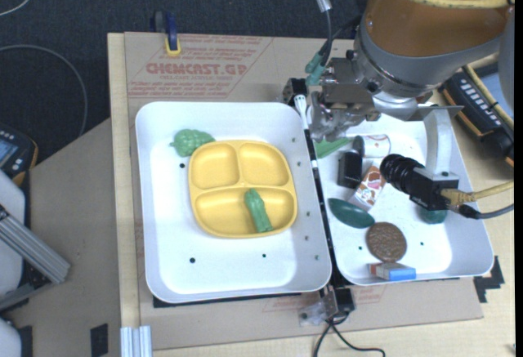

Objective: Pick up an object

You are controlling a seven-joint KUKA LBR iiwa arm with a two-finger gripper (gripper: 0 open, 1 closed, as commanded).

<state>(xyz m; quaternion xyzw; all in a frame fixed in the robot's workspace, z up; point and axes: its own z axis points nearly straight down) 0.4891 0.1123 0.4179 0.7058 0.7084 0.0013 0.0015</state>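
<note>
Nearest me, at the front edge of the right bin [467, 259], lies a small orange-and-blue box [392, 271], and just behind it, close to touching, a round brown disc [386, 241]. A little further in, a dark green oval piece [351, 214] rests near the wall the two bins share. In the left bin [163, 249] a yellow divided plate [214, 167] sits about in the middle, with a green pickle-shaped thing [258, 211] lying in its front compartment, toward the right. Back in the right bin, a red-and-white packet [369, 186] leans just behind the green oval, and a small black block [351, 167] stands beside it on the far side. A teal thing [433, 215] shows at the right, partly hidden. Further back, a lumpy green lump [192, 140] lies on the left bin's floor against the plate's far left corner. In the right bin's far corner are a white tub [377, 143] and a pale green piece [331, 148], the latter right under the gripper [331, 122], which hangs low by the shared wall. Whether the gripper is parted or closed I cannot tell from here. The loose things all lie in the bins. Beyond, a brown board [196, 65] carries red lettering.
</note>
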